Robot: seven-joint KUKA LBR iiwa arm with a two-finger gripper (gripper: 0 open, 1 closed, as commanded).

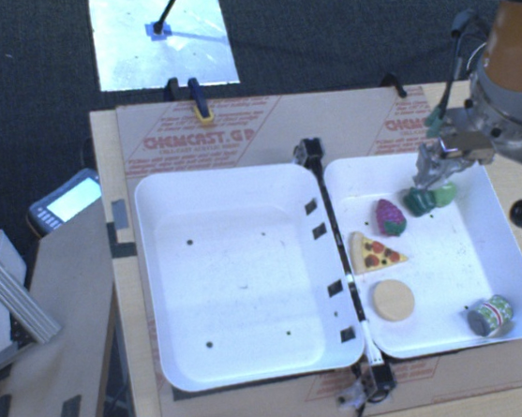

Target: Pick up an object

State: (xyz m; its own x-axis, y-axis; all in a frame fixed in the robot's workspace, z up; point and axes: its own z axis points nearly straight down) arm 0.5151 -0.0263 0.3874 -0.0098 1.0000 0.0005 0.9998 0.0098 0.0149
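The arm's gripper (435, 178) hangs over the far part of the right-hand shallow white bin (502, 249), directly above a small green soft-looking toy (430, 198) that lies near that bin's far edge. The fingertips seem to reach down to the toy's top, but I cannot tell whether they are spread or pressed together, nor whether the toy is actually between them, so no hold can be claimed. Judging by this, the step in hand is the descent or the closing on the green toy, which looks like the chosen target. Just beside it, toward the divider between the bins, lies a purple knobbly grape-like toy (391, 216); nearer the bench's front come a triangular toy pizza slice (374, 252), a round tan flat disc like a biscuit (394, 299), and, in the right bin's near right corner, a small green-and-white can lying on its side (490, 314). The left-hand white bin (158, 291) has nothing lying in it. The next move probably calls for a firm close around the green toy, centred so that it is not squeezed out sideways toward the purple one, then a straight lift clear of the bin wall to check that the toy comes up with the fingers.
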